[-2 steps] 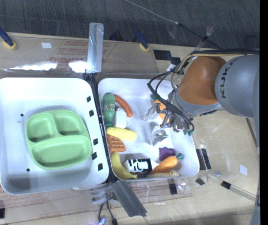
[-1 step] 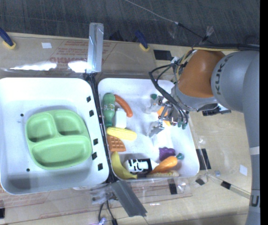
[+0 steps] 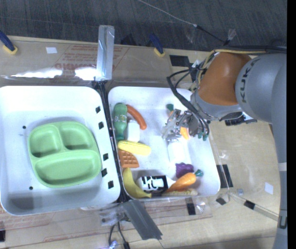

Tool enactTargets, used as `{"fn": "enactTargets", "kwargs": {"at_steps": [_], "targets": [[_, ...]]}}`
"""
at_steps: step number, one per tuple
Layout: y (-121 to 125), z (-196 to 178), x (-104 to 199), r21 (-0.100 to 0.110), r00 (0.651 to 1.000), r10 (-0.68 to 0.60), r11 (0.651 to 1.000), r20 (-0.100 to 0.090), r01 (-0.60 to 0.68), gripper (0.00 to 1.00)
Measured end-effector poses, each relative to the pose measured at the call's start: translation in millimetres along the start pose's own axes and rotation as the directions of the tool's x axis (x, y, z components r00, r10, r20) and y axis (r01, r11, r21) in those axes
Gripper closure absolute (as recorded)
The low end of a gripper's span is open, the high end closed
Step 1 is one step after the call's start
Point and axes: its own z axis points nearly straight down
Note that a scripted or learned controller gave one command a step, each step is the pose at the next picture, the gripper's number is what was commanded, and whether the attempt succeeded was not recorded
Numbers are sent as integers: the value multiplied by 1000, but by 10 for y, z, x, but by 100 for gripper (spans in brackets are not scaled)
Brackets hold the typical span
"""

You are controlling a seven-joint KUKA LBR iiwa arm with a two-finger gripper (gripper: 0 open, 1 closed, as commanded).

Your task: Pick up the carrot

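The carrot [image 3: 184, 181] is orange with a green top and lies at the near right corner of the right bin [image 3: 153, 93], tip pointing left. My gripper [image 3: 176, 127] hangs over the middle right of that bin, well behind the carrot and apart from it. A small orange piece [image 3: 184, 134] shows right beside the gripper; whether it is held is unclear.
A purple eggplant [image 3: 184, 168] touches the carrot's far side, and a black-and-white item [image 3: 154, 182] and a banana [image 3: 132, 185] lie to its left. Corn [image 3: 134, 148], a waffle [image 3: 129, 161], a green vegetable [image 3: 120, 119] and a sausage [image 3: 136, 116] line the bin's left side. The left bin holds a green divided plate [image 3: 64, 152].
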Motion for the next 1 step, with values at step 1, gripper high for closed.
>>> {"fn": "enactTargets", "kwargs": {"at_steps": [1], "targets": [[167, -349, 477, 0, 1000, 11, 1000, -6, -11, 100]]}}
